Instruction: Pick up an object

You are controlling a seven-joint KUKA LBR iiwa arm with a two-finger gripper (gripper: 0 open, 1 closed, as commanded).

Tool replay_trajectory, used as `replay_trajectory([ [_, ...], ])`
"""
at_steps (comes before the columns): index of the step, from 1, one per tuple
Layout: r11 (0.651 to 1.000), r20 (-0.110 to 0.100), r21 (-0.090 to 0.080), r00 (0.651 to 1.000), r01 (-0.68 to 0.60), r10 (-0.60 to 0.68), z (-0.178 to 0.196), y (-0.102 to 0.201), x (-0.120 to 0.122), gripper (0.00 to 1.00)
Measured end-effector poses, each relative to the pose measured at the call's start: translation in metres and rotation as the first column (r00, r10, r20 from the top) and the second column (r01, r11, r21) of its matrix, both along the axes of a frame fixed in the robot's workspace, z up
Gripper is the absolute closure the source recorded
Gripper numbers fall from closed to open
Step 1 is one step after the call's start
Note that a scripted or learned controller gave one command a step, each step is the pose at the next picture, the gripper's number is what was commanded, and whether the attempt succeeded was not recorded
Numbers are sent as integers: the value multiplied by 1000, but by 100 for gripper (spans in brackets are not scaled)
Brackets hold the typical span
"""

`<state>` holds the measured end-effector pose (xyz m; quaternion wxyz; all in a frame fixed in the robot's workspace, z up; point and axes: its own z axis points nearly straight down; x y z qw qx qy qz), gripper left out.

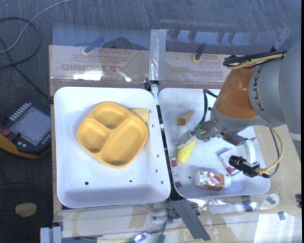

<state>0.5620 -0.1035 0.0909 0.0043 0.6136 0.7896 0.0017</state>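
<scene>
The two-finger gripper [194,134] hangs low in the right white bin [253,189], just above the yellow toy corn cob [186,150]. Whether it is apart or together cannot be told. A yellow divided plastic plate [113,133] lies in the left white bin [71,186].

The arm [273,92] reaches in from the right, its orange band [235,97] just behind the wrist. The gripper [194,134] points left and down; its fingers are too small to read.

Two white bins [66,151], one yellow divided plate [113,133], one corn cob [186,150], one carton [210,179], one cone [185,117].
</scene>
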Motion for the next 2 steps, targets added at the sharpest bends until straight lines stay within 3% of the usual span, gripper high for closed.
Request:
replay_trajectory([
  [1,1000,0,5,1000,1,-1,9,1,1,100],
  [2,976,-13,-1,976,216,-216,111,32,28,100],
])
